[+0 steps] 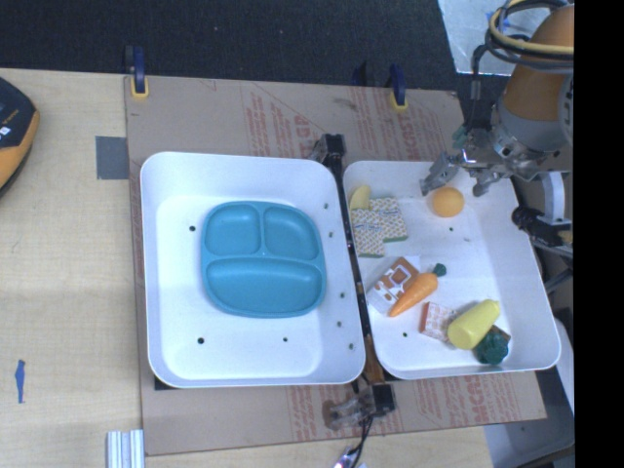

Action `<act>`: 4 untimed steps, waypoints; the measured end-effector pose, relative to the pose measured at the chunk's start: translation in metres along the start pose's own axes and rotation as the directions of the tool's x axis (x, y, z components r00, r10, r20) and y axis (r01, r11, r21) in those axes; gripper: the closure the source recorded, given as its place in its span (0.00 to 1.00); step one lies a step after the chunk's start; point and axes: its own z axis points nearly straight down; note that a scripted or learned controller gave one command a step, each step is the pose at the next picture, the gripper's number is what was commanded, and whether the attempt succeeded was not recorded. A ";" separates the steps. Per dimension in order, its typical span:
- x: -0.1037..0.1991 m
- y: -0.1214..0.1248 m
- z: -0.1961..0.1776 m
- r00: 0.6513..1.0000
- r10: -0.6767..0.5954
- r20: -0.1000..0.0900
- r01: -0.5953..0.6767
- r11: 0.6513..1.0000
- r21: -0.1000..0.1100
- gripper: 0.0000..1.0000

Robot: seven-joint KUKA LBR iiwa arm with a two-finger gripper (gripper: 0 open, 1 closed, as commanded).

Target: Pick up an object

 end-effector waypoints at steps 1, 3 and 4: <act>-0.005 -0.001 0.080 1.000 -0.003 -0.001 0.003 1.000 0.008 0.00; 0.029 0.001 0.073 1.000 -0.001 0.016 0.001 1.000 -0.007 0.00; 0.033 0.000 0.064 1.000 -0.003 0.003 0.003 1.000 0.001 1.00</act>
